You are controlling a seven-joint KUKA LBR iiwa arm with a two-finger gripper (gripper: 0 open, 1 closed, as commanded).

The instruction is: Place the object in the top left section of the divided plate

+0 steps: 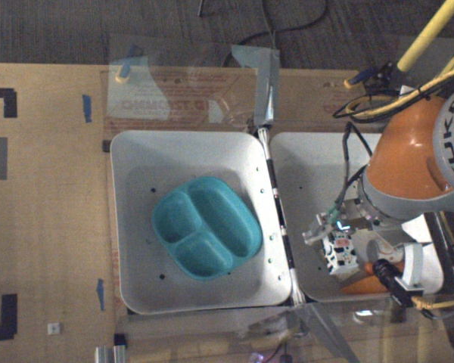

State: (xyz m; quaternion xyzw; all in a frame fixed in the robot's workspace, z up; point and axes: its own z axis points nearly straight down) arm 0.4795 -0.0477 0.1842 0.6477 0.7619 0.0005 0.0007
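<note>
A teal divided plate with three sections lies tilted in the middle of the left bin. My gripper is low over the right bin, near its front half, under the orange wrist band. An orange object lies just right of and below the gripper on the bin floor, mostly covered by the arm. Whether the gripper touches it cannot be made out.
A metal divider runs between the two bins. Cables and a yellow hose hang at the upper right. The wooden bench stretches out left of the bins, marked with black and blue tape.
</note>
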